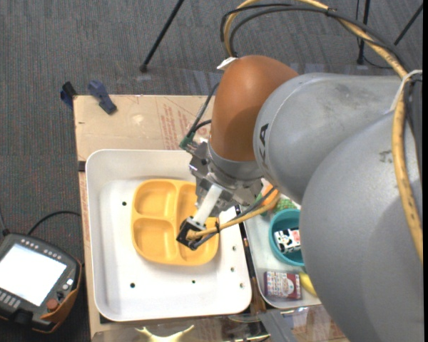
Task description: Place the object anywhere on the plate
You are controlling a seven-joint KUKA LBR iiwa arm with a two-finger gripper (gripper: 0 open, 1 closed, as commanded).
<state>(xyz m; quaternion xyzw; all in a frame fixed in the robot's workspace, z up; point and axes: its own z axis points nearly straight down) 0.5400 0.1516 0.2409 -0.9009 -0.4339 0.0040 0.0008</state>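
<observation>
A yellow divided plate (157, 223) lies in the left white bin (114, 283). My gripper (212, 185) hangs over the plate's right part, close to the bin's right wall, and the grey wrist and orange band above cover most of it. No object shows between it and the plate, and the plate's visible compartments are bare.
The right bin (260, 291) is largely hidden by the arm. In it I see a teal bowl (285, 237) with a black-and-white thing inside, a red and white packet (281, 284), and something yellow (307, 285) at its near side. A tablet (28, 276) sits on the floor at left.
</observation>
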